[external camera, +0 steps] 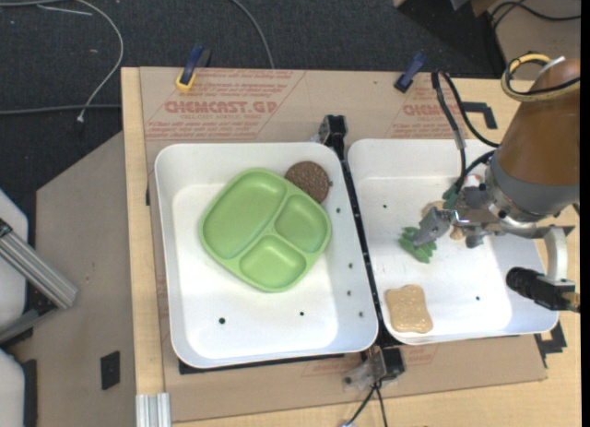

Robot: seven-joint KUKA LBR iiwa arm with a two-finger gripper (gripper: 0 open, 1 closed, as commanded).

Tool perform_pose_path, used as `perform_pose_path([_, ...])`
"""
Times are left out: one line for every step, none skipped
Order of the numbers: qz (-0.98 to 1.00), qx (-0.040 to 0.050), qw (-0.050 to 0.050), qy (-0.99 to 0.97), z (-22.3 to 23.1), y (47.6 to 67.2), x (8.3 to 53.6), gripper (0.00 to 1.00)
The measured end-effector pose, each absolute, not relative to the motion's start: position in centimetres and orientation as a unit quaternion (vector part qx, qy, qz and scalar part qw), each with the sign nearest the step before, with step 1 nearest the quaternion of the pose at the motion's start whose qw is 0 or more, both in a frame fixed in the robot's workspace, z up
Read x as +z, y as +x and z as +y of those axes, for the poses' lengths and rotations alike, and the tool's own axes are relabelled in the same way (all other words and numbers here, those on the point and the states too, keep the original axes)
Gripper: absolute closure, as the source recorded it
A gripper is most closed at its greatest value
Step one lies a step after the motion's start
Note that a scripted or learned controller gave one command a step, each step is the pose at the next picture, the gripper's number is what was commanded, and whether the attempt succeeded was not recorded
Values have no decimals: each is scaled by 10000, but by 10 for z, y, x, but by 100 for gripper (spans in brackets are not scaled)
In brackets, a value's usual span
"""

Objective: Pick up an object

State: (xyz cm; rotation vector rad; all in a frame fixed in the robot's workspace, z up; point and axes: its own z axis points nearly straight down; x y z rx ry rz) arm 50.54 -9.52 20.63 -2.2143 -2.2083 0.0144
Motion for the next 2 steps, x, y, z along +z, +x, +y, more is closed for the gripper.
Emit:
perform_pose_path([-7072,3,15,-7070,-95,508,213,0])
perform_pose_path([-7064,19,40,-7078,-103,503,165,0])
